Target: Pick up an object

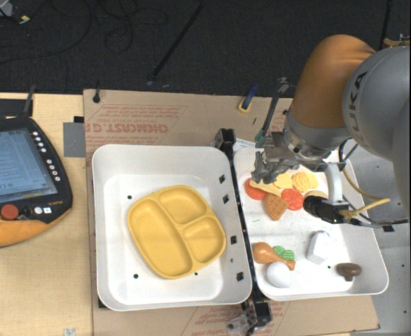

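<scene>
- Here the gripper [262,175] hangs low over the right bin [373,275]'s far-left corner — its state I cannot tell.
- Toy food [283,196] lies just beside it; best to descend squarely onto one piece — not between pieces.

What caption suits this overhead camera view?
Grey robot arm's gripper lowered over toy food in right white bin; yellow divided plastic tray in left.

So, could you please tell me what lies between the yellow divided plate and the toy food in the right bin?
In the camera view, between the yellow divided plate and the toy food lie bare white bin floor and the two bins' adjoining walls with black clips.
</scene>
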Controlling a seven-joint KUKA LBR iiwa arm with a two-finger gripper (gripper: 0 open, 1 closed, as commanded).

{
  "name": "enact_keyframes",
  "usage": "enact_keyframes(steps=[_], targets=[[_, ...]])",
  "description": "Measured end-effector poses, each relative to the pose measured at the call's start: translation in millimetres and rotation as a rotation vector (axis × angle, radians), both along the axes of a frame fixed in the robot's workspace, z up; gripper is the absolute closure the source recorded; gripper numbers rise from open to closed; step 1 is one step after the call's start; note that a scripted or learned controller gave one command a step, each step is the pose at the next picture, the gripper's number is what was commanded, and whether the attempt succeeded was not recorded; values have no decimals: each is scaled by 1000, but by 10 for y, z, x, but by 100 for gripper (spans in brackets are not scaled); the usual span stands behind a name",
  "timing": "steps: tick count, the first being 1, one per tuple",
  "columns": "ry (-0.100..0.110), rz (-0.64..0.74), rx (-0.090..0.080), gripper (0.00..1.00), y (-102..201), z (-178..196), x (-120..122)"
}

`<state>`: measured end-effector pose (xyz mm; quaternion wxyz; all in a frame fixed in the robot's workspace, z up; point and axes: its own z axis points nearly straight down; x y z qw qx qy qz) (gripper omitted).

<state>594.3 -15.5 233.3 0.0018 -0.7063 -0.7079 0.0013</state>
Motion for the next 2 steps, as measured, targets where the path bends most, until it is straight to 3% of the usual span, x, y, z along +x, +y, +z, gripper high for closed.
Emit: enact_keyframes(steps=[1,2], targets=[[0,-1,-1,100,96,-43,45],[2,-4,-1,100,73,17,-60]])
